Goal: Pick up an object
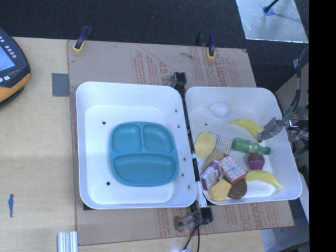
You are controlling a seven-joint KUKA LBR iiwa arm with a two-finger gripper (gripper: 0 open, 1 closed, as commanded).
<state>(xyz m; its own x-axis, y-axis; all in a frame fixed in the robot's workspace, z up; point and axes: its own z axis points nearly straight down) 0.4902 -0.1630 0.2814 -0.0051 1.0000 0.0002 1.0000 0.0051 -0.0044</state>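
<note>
The pick had not yet happened, judging by the layout. The pincer (266, 130) sat at the right edge of the right bin (236, 94), low over its floor, gripping nothing; whether it was apart or together could not be told. Candidates lay nearby: a yellow banana (247, 125) just left of it, a green bottle-like toy (250, 146) just below, and more toy food clustered toward the bin's lower middle. The left bin (94, 96) held 1 blue divided plate (143, 154). Closing on an item and lifting remained.
</note>
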